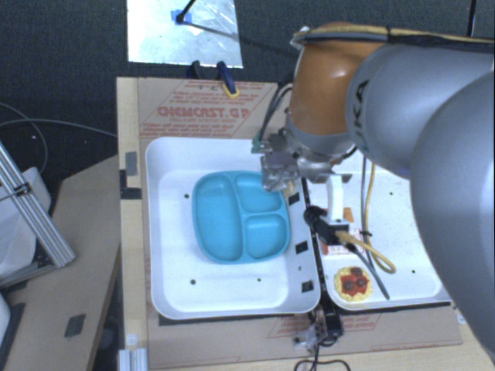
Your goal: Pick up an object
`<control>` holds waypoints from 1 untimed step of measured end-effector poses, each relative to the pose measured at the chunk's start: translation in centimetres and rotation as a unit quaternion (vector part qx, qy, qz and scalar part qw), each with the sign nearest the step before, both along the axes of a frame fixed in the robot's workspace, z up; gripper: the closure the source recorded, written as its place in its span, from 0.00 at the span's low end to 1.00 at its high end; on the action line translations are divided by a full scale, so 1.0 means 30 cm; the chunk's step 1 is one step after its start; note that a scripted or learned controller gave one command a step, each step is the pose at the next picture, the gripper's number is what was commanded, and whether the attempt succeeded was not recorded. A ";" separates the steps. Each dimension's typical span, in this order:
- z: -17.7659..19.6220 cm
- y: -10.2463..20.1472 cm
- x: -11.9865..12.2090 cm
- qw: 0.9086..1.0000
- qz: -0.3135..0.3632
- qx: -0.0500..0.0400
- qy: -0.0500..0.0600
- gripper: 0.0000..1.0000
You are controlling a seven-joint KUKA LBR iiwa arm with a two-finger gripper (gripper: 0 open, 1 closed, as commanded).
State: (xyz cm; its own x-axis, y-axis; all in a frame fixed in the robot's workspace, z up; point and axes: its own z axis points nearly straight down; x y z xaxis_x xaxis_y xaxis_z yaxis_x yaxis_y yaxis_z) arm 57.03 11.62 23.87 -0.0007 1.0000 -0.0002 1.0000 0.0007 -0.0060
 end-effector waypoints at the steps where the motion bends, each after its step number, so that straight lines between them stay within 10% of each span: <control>1: 0.036 -0.066 -0.153 1.000 -0.001 0.000 -0.002 1.00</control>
